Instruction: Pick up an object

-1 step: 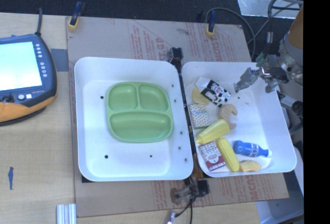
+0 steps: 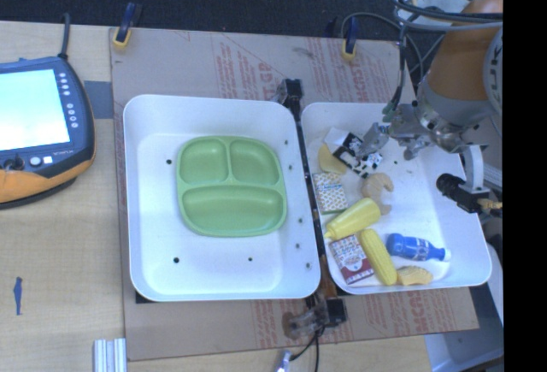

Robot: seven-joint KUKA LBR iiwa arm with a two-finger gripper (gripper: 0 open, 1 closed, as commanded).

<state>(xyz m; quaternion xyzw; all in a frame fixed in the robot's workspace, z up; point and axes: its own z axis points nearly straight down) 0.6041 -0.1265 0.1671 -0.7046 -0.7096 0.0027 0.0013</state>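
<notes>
The right bin (image 2: 461,229) holds several small items. Among them are a black-and-white toy (image 2: 349,145), a yellow wedge (image 2: 331,160), a pale cracker packet (image 2: 329,190), a beige curved piece (image 2: 378,184), two yellow corn-like pieces (image 2: 352,218) (image 2: 378,256), a red-and-white packet (image 2: 347,259) and a blue bottle (image 2: 415,248). My gripper (image 2: 373,142) hangs low over the back of this bin, just right of the black-and-white toy and above the beige piece. I see nothing held in it.
A green divided plate (image 2: 231,186) lies in the left bin (image 2: 149,259). A teach pendant (image 2: 38,122) rests on the bench at far left. Clamps (image 2: 125,28) (image 2: 349,37) hold the cardboard sheet at the back. Cables loop above the arm (image 2: 453,71) at the right.
</notes>
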